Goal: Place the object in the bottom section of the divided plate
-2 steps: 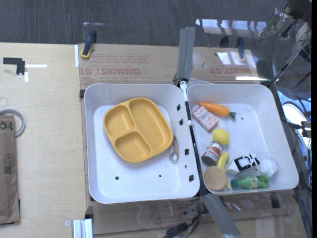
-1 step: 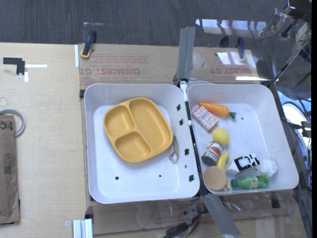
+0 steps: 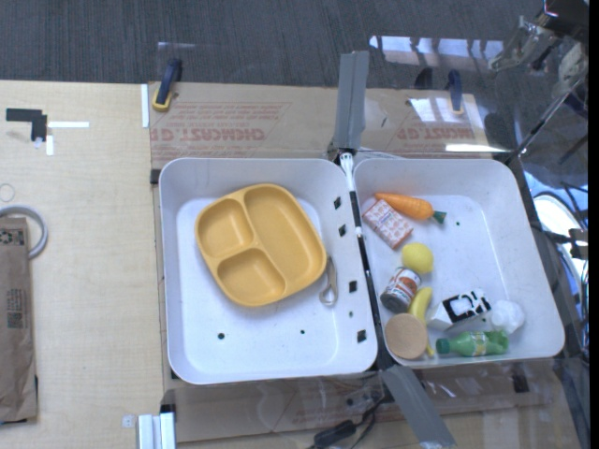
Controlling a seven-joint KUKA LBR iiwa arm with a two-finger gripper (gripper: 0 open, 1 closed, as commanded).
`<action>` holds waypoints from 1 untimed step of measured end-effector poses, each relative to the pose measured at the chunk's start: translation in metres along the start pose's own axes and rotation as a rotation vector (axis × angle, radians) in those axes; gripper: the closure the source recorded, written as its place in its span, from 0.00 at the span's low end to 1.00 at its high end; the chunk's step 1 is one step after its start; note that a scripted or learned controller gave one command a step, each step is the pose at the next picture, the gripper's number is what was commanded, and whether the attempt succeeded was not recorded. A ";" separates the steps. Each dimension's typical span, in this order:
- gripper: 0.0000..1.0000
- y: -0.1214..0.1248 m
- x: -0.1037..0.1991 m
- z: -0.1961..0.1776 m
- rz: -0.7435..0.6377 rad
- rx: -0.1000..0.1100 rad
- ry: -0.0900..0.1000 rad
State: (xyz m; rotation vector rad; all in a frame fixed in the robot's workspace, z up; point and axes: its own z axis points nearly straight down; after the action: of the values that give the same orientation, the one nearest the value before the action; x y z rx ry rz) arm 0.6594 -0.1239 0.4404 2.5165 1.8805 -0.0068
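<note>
The gripper (image 3: 538,40) hung parked (open or shut, I could not tell), so the carrot (image 3: 404,205) and other toys lay unpicked well below-left of it, the yellow plate (image 3: 260,244) farther left, waiting.

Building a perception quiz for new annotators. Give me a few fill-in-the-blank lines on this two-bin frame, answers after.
1. The divided plate in the left bin is coloured ____.
2. The plate has ____ sections.
3. The carrot lies in the ____ bin.
4. The green bottle lies on its ____.

Answers: yellow; three; right; side
</note>
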 end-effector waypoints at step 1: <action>0.00 0.006 -0.068 0.002 0.588 0.003 0.000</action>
State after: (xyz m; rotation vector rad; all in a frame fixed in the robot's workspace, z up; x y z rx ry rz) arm 0.6457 -0.1910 0.4382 2.9539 1.0710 -0.0096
